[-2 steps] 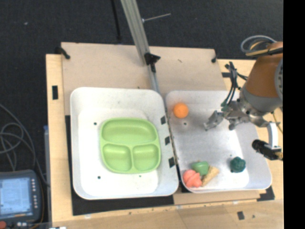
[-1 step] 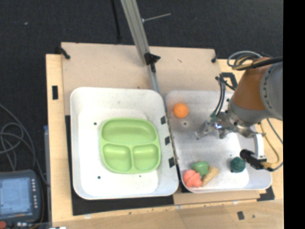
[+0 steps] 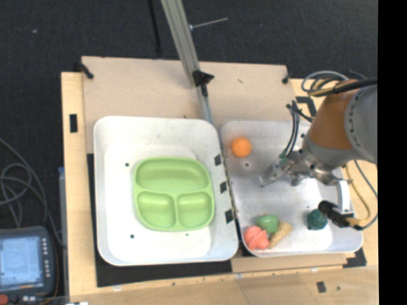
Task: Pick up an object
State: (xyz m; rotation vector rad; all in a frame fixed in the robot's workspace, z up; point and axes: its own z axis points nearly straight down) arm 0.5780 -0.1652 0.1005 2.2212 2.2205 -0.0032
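The fingers point(image 3: 270, 178) of the arm point(image 3: 334, 129) hang low over the bare middle of the right bin point(image 3: 254, 132), and whether they are spread or pressed together cannot be told. Just beyond them to the far left lies an orange ball point(image 3: 241, 147). Along the bin's near edge sit a pink object point(image 3: 256, 237), a green object point(image 3: 268, 222), a tan cone-like piece point(image 3: 280, 234) and a dark green object point(image 3: 317, 219), while the left bin point(image 3: 114, 170) on the desk point(image 3: 127, 81) holds a green divided plate point(image 3: 173, 192).
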